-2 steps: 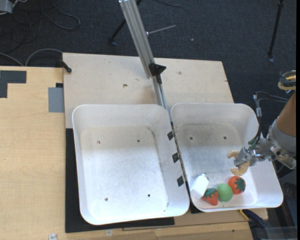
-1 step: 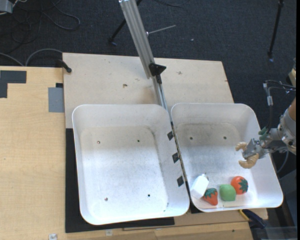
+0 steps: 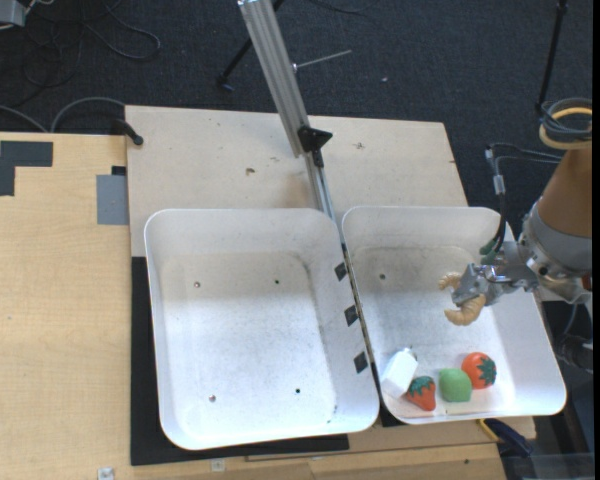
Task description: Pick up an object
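Dark carpet with loose cables surrounds the bench (image 3: pixel 280 158), and on the bench sit two shallow white bins side by side, a slanted metal rail (image 3: pixel 280 73) running down to the wall between them. From where I sit, the left bin (image 3: pixel 170 268) has only small dark specks on its floor; everything worth grabbing is in the right bin (image 3: pixel 420 230).

My gripper (image 3: pixel 473 290) hangs over the right part of that bin, reaching in from the right. Next to its fingers I see a tan, curled piece (image 3: pixel 464 313), with another tan bit just at the upper left of the fingertips. I cannot tell whether the fingers are spread or closed, nor whether that tan piece is truly between them or merely lying under them, so I won't claim a hold.

I judge the pick to be at the grasp stage: the tool is down at an object, and the next move calls for a confirmed closure and then a straight lift clear of the bin.

Near the front wall lie a white block (image 3: pixel 399 370), a small red strawberry (image 3: pixel 421 394), a green lump (image 3: pixel 455 386) and a red tomato-like ball (image 3: pixel 479 369), bunched close together and well apart from the gripper. They don't obstruct a vertical lift; the right bin's side wall, near the wrist, is the tighter margin.
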Controlling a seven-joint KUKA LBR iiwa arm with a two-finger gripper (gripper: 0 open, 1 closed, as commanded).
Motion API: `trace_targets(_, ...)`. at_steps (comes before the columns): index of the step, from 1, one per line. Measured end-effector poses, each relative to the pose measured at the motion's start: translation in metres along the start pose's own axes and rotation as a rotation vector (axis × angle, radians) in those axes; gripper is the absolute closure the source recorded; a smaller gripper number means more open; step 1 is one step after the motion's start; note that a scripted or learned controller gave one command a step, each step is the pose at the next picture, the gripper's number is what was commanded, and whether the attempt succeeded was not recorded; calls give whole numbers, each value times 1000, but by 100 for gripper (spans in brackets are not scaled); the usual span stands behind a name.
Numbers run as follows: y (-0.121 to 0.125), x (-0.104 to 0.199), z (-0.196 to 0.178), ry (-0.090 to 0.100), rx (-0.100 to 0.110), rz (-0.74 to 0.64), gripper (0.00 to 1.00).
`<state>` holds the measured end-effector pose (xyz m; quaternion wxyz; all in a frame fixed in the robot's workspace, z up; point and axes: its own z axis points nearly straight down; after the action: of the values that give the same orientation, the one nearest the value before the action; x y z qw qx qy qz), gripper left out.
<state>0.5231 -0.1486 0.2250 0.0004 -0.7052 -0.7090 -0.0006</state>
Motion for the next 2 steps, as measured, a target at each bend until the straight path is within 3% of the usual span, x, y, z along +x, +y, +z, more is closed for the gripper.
trace_targets(2,24,100,-1,1,2,1,100)
